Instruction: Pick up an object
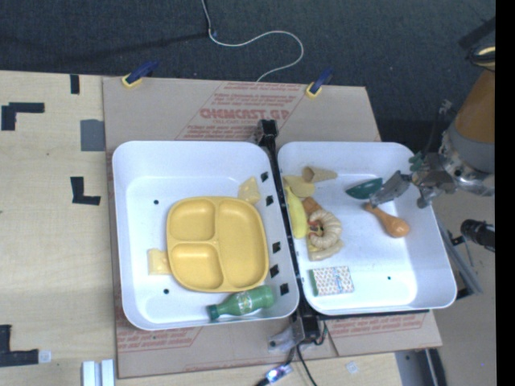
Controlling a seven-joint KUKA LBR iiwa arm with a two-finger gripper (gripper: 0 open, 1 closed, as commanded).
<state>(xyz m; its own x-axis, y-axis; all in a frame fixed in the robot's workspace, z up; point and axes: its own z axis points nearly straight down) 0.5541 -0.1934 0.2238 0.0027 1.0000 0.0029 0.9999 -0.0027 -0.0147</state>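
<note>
My gripper [407,193] hangs over the right side of the right bin [418,284], fingers spread open with nothing between them. Just below and left of it lies an orange drumstick-shaped toy [387,219]. A teal piece [364,188] sits right beside the left fingertip [393,190]. Further left in the same bin are a yellow banana [296,212], a tan ring-shaped pastry [324,233], a beige wedge [319,174] and a small patterned packet [331,280].
The left bin [133,215] holds a yellow divided plate [217,243], a green bottle [241,303] at its front edge and pale yellow wedges [250,189] beside the plate. Both bins rest on cardboard [233,111]. A white cable [257,43] loops behind.
</note>
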